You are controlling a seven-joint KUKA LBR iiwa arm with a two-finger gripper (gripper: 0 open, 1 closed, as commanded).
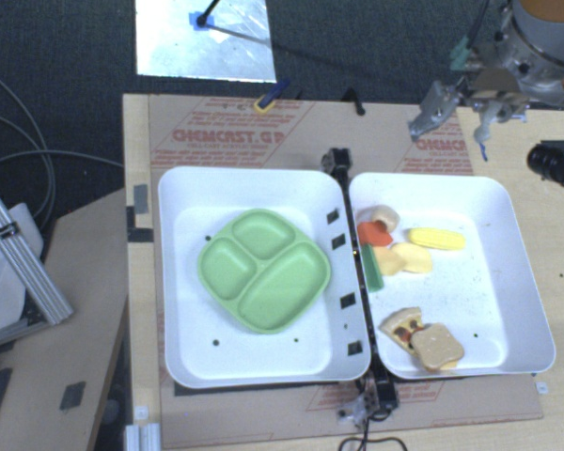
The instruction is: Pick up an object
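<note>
Toys in the right bin (508, 252) look light and rigid; the corn cob (437, 241) suits a mid-body pinch, while the claw (451, 111) hangs apart at upper right, seemingly open and empty.

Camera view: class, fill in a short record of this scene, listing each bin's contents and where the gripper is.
left bin: green divided plate
right bin: corn cob, mushroom, red piece, green stick, pale yellow piece, pizza slice, bread slice
food position: mostly along the right bin's left side
gripper: raised beyond the right bin's far edge, holding nothing visible
</note>
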